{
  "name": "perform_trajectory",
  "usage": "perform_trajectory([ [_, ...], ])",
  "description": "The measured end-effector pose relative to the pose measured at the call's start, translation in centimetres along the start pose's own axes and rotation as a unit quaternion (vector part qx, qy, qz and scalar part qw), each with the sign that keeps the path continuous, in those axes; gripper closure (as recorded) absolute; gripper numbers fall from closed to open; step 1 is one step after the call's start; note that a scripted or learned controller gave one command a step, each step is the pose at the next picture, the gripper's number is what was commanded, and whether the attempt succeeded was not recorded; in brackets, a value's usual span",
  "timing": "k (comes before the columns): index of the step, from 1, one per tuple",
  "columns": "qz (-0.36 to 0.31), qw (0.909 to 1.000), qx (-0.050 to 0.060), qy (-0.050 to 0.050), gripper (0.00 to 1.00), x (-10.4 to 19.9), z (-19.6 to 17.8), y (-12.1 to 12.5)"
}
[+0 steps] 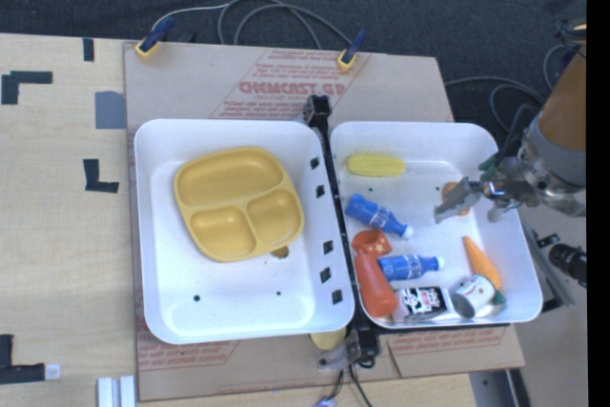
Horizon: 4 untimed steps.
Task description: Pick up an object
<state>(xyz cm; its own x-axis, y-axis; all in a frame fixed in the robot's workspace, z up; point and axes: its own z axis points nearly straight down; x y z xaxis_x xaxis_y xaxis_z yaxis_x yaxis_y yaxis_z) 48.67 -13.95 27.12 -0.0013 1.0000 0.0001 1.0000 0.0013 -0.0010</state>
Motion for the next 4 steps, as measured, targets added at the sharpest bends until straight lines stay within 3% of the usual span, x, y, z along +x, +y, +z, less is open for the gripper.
perform_trajectory([
  [1,-0.002,1.0,0.002,0.001,0.0,3.9,11.1,5.7],
  [2,-0.003,1.0,-0.003,0.0,0.0,8.1,8.6,12.1],
  [3,-0.001,1.0,-0.002,-0.001,0.0,6.2,8.7,17.5],
  [4,-0.002,1.0,0.0,0.0,0.0,10.5,8.7,17.9],
])
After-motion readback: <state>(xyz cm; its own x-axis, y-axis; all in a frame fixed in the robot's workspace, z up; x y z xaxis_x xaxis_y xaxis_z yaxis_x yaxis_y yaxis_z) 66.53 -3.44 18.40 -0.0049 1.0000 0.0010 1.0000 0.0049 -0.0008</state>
